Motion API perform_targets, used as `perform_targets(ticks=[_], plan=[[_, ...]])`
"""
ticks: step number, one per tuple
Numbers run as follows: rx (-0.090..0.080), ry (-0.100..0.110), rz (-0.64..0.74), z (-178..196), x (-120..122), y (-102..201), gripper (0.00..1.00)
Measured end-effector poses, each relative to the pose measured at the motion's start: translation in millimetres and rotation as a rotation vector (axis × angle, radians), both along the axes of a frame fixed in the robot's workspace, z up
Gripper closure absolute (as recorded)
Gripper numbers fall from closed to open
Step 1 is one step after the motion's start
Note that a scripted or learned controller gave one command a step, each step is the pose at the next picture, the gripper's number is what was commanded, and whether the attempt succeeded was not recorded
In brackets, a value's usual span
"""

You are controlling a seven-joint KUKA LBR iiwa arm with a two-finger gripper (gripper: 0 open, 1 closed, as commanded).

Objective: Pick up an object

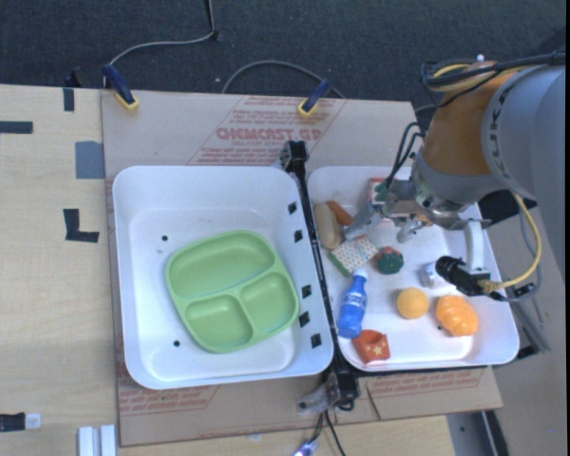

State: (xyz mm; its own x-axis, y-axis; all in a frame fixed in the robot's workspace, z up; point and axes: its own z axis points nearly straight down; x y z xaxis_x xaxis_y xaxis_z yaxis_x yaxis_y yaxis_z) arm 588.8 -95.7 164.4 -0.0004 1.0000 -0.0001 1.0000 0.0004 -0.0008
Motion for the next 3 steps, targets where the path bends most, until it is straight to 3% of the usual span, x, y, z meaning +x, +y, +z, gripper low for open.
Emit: perform_targets(ticks=[1,3], plan=[[-0.001,-0.001,0.000,-66,72,-7,0.00],[-0.007,-0.007,-0.002,-77,62,-8,0.00]])
